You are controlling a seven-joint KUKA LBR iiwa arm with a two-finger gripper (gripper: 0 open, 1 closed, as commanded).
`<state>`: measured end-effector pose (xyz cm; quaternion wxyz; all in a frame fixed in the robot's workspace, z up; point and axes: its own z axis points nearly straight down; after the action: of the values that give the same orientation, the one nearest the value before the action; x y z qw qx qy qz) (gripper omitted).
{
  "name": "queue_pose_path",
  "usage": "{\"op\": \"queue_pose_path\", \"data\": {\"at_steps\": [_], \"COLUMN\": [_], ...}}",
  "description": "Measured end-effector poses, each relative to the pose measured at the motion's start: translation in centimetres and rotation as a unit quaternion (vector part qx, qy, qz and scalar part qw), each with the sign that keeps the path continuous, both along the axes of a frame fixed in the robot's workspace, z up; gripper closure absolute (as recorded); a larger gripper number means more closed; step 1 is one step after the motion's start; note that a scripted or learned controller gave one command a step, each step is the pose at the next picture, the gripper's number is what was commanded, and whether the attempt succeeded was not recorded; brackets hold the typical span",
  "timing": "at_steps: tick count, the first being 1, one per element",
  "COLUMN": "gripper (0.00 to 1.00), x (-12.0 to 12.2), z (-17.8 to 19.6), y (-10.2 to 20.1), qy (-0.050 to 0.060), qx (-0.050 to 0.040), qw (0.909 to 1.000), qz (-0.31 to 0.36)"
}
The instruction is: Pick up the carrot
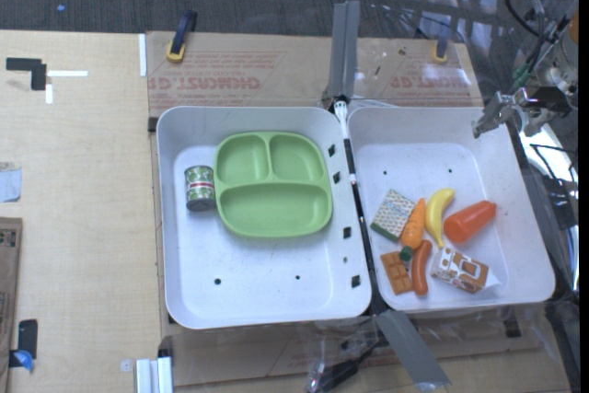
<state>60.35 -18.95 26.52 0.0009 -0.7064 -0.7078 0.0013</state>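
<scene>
Awaiting pickup: carrot [415, 223] lies untouched in the right bin [515, 198], banana [436, 209] touching at three o'clock. Gripper [502, 113] hangs at one o'clock, well apart; jaw state indeterminate.

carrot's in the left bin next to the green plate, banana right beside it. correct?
Not quite. The camera view shows the carrot in the right bin, not the left one; the green plate sits in the left bin. The banana is right beside the carrot, as you said.

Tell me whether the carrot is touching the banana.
Touching. In the camera view the carrot lies against the banana's lower left side, with no white bin floor visible between them.
</scene>
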Motion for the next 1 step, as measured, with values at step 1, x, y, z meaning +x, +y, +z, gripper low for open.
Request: {"op": "queue_pose_path", "data": {"at_steps": [1], "gripper": [0.0], "x": [-6.6], "z": [-11.18], "y": [1.27], "qy": [0.0], "qx": [0.0008], "qw": [0.9963], "qz": [0.085]}}
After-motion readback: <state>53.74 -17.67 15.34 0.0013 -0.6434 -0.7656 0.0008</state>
